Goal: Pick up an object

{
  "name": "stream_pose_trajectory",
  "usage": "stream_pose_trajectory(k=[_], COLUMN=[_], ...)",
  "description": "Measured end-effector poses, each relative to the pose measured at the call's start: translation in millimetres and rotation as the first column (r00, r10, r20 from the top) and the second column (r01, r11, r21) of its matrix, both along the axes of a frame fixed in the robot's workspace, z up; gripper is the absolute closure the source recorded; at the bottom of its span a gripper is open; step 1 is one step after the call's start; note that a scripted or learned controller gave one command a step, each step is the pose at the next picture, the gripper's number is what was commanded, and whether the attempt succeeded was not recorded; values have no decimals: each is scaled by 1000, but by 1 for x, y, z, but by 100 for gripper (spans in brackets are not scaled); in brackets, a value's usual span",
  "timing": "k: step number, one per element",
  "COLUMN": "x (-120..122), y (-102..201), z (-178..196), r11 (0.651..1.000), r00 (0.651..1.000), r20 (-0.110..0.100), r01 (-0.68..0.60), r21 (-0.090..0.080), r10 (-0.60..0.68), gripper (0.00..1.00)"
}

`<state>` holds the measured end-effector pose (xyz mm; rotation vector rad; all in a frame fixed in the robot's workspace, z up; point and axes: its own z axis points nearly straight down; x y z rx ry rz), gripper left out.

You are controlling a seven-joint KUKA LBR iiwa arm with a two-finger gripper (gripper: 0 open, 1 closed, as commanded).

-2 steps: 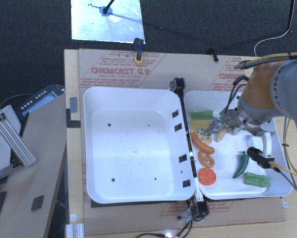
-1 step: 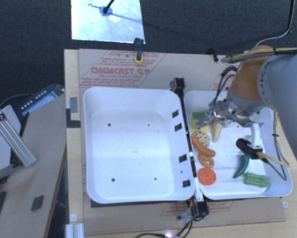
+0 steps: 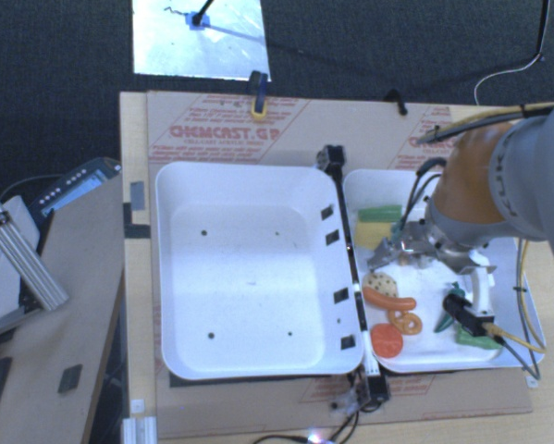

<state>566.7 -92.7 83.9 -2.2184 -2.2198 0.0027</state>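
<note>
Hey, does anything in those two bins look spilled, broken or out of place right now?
Nothing stands out. The toy foods, a hot dog, pretzel, cookie, red disc and green block, lie loose in the right bin, none spilled over its rim. The arm hangs above them.

Both white bins (image 3: 249, 248) look like smooth, faintly glossy plastic. The surface (image 3: 286, 123) beneath is matt brown printed cardboard. A shiny metallic sheet (image 3: 166, 35) lies on dark, rough cloth (image 3: 55, 63).
</note>
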Motion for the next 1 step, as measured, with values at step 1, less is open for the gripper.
stream_pose_trajectory(k=[1], x=[18], y=[-3], z=[227], r11=[1000], r00=[1000], r20=[24], r01=[-5], r21=[-4], r10=[5], gripper=[0])
